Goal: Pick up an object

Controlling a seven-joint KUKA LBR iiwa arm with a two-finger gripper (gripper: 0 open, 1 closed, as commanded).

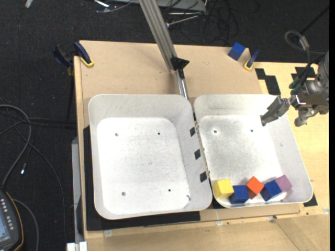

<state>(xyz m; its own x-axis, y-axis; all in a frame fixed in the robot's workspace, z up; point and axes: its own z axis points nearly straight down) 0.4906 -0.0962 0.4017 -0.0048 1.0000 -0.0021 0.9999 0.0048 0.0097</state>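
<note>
gripper [285,114] hanging over the right bin's far right edge, blocks all bunched at the near end

from my seat i see the gripper with its two fingers spread apart and nothing between them, sitting above the upper right rim of the right bin [230,104]. the stuff to grab is well away from it, crowded along the near wall of that bin: a yellow block [223,187], a blue block [239,193] touching it, an orange block [255,185], another blue block [271,189] and a purple block [283,182] at the right end. they're packed tight and pressed against the bin wall, so each one has neighbours in the way. left bin [104,109] sits right alongside. there's a stray blue cube [236,50] out on the bench [131,67] by the far corner, next to a yellow-tipped clamp [249,60], and a metal pole [157,25] slanting down to where the bins meet.
</note>
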